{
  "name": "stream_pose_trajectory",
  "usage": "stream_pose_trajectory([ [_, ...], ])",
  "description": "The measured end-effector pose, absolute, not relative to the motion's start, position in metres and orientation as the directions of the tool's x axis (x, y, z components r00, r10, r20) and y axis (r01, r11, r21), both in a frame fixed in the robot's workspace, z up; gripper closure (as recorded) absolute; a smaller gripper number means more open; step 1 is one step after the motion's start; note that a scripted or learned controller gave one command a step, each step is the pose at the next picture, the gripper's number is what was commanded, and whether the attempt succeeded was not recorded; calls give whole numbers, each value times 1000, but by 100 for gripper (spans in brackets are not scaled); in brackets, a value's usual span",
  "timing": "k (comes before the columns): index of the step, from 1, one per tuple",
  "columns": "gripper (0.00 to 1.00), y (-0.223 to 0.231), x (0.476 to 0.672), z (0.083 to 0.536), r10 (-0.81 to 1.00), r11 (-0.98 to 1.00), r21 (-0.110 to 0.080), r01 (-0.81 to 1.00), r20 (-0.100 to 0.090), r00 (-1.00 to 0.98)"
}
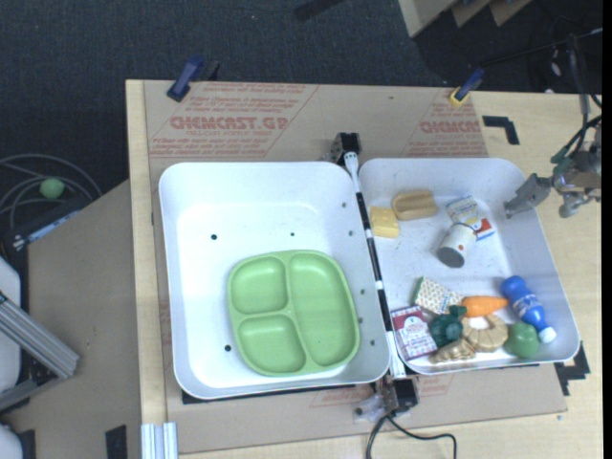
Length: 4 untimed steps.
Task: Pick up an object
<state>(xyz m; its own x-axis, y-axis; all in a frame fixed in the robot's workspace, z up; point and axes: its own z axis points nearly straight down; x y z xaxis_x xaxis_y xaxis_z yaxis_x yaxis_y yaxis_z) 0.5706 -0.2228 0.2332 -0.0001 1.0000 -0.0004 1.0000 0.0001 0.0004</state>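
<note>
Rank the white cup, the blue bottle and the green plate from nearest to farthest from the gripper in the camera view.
Measured from the gripper at the right bin's upper right edge:
1. White cup, lying in the middle of the right bin.
2. Blue bottle, near the right bin's lower right corner; farther than the cup, though not by much.
3. Green plate, in the left bin.

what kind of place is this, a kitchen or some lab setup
Most likely a robot lab test bench, not a kitchen: two white bins clamped to a board, toy food heaped in the right bin, and a green divided plate in the left.
</note>
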Motion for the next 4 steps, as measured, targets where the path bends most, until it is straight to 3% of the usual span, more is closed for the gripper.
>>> stream_pose_trajectory([
  [1,0,-157,595,125,1000,1,-3,1000,2,-1],
  [2,0,-124,569,84,1000,1,-3,1000,1,-1],
  [3,0,-96,618,85,1000,1,1,1000,1,-1],
  [4,0,-96,599,85,1000,0,-2,1000,1,0],
])
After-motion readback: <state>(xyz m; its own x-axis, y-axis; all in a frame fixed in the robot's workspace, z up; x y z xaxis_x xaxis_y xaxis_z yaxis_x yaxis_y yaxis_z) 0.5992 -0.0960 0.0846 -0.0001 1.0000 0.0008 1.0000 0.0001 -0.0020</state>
